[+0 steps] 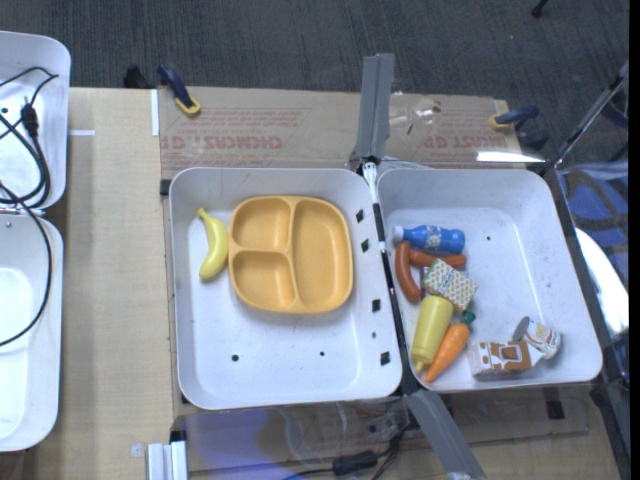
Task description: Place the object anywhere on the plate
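End effector width I cannot tell from my feed, nor whether it carries anything, so I plan from the bins alone. Nearest me in the right bin (pixel 530 258) lie a crumpled carton (pixel 510 354), an orange toy carrot (pixel 447 351) and a yellow bottle (pixel 432 328), the last two side by side with their long axes running roughly near-to-far. Behind them sit a chequered packet (pixel 450 285), a red sausage (pixel 407 273) and a blue bottle (pixel 430 237) lying crosswise.

The task names no particular object. Since the arm enters from the right, I judge this pile the likelier source, and whatever is lifted must travel left over the bin walls to the yellow divided plate (pixel 292 253) in the left bin (pixel 280 358). A banana (pixel 212 246) lies just beside the plate's left rim.

The pile overlaps, so edges there are hard to separate. Farthest back, blue clamps (pixel 178 90) pin cardboard to the counter (pixel 110 268).
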{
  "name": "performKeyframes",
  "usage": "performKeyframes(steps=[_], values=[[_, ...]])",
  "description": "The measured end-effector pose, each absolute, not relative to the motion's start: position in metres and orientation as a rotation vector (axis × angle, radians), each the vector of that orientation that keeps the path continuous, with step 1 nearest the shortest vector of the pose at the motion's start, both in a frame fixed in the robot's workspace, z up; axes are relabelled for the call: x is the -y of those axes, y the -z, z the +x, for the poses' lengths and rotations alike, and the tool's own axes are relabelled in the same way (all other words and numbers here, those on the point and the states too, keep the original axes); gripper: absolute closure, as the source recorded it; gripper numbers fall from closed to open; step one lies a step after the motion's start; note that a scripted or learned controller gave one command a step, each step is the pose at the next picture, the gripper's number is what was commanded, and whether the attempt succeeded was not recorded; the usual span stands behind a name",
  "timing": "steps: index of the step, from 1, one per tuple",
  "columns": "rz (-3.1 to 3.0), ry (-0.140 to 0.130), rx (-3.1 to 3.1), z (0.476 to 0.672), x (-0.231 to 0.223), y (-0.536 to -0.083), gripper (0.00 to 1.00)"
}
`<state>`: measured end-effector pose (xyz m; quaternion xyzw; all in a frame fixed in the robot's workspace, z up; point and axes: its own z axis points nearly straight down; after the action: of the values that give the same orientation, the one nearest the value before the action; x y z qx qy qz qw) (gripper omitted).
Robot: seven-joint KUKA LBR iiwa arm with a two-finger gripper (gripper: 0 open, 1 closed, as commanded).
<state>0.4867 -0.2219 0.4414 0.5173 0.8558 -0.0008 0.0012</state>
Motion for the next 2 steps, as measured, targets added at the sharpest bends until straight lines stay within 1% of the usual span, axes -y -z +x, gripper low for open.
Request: performKeyframes(steps=[1,2], values=[[1.987,0.005,-2.434,0.479,0.219,-0.441,1.00],[1.990,0.004,-2.431,0.478,0.222,-0.368,1.00]])
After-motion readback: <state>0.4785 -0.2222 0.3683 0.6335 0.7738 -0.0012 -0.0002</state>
